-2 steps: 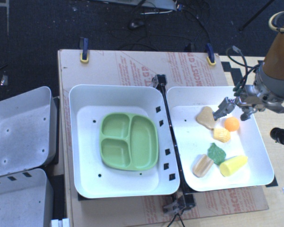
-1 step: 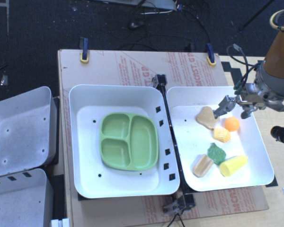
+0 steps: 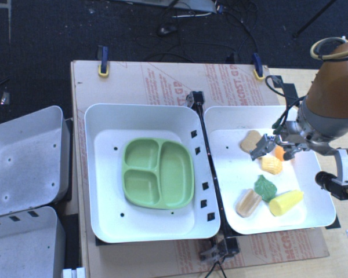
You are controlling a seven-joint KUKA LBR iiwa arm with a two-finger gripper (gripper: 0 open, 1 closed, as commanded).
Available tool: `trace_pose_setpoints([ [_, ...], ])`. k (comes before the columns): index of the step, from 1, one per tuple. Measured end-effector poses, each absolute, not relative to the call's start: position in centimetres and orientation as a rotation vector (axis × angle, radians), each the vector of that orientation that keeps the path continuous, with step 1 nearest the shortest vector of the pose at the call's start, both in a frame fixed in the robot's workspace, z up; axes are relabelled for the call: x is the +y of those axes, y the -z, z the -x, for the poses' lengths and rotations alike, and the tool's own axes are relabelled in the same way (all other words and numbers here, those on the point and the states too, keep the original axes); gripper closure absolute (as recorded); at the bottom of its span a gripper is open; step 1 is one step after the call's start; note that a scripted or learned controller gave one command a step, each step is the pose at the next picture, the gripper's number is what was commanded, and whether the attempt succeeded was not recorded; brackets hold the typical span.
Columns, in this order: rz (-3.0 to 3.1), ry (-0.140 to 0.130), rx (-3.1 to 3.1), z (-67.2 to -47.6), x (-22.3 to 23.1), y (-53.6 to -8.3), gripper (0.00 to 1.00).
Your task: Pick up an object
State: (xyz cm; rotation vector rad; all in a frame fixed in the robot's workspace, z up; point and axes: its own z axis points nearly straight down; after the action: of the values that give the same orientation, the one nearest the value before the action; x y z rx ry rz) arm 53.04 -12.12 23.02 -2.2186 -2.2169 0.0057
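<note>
Gripper [image 3: 271,147] low amid crowded right bin [image 3: 232,120]

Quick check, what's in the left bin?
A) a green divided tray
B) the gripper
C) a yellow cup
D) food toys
A: the green tray with three compartments lies alone in the left bin; the food toys and the gripper are over the right bin.

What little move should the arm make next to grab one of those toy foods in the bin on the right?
Probably a short drop straight down. The gripper hangs in the right bin, just above an orange piece, with a tan piece close beside it. Nothing shows between its fingers, so lowering onto the orange piece looks like the nearest chance.
</note>
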Motion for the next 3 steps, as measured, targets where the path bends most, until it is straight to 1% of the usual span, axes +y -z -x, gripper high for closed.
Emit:
trace_pose_setpoints([
  [1, 2.218, -0.006, -2.216, -53.1, -11.6, -16.7, 0.0],
  [2, 2.22, -0.007, -2.215, -52.3, -12.3, -10.9, 0.0],
  [3, 2.224, 0.0, -2.219, -52.6, -12.3, -12.2, 1.0],
])
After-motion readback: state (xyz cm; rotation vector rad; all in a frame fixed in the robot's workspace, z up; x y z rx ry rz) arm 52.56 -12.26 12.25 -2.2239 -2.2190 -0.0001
